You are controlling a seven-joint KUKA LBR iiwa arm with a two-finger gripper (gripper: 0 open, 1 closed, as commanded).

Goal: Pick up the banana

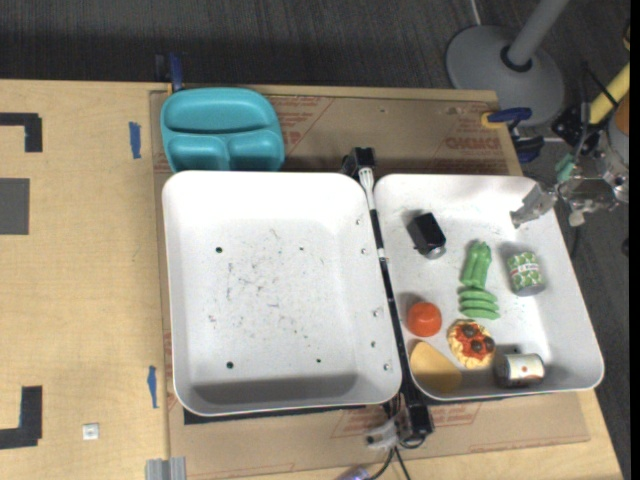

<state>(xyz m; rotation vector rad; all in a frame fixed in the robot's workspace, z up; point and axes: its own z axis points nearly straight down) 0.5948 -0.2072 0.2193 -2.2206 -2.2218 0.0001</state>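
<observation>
- Approaching stage: the hand [530, 210] hangs over the far right corner of the right bin [578, 320], holding nothing; whether it is apart or together cannot be told
- Task's thing: no plain banana shape can be made out; the likeliest candidate is a yellow wedge [434, 360], well apart from the hand, at the bin's opposite corner against the near wall
- Neighbours of the wedge: an orange ball [425, 318] just beyond it on the hand's side, and a round red-and-yellow toy [470, 340] touching or almost touching its edge
- Between hand and wedge: a green can [525, 271] and a green pod [477, 278]
- Next move, as judged: carry the hand across the bin over these things, then descend on the wedge's free side, clear of the round toy
</observation>
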